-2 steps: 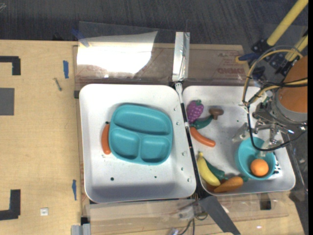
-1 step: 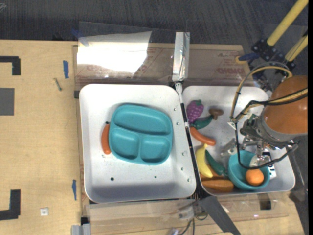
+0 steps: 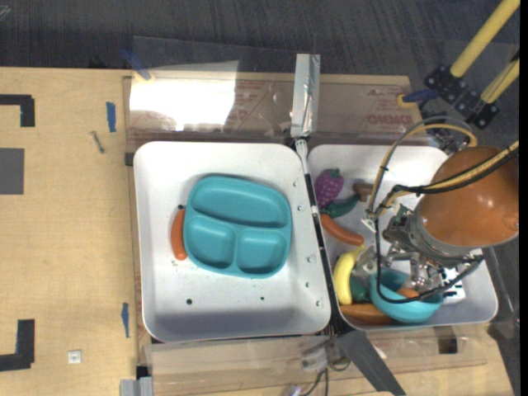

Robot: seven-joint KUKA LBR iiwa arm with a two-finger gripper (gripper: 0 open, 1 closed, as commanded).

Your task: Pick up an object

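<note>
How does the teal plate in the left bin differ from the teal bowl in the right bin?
The teal plate is wide, flat and split into compartments; the teal bowl is smaller, deeper and undivided. The plate lies in the open in the left bin; the bowl sits under the arm's wrist in the right bin, crowded by toy foods. Both are the same teal.

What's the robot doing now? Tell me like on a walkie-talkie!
Gripper low over right bin. Teal bowl right under it. Banana close beside.
</note>
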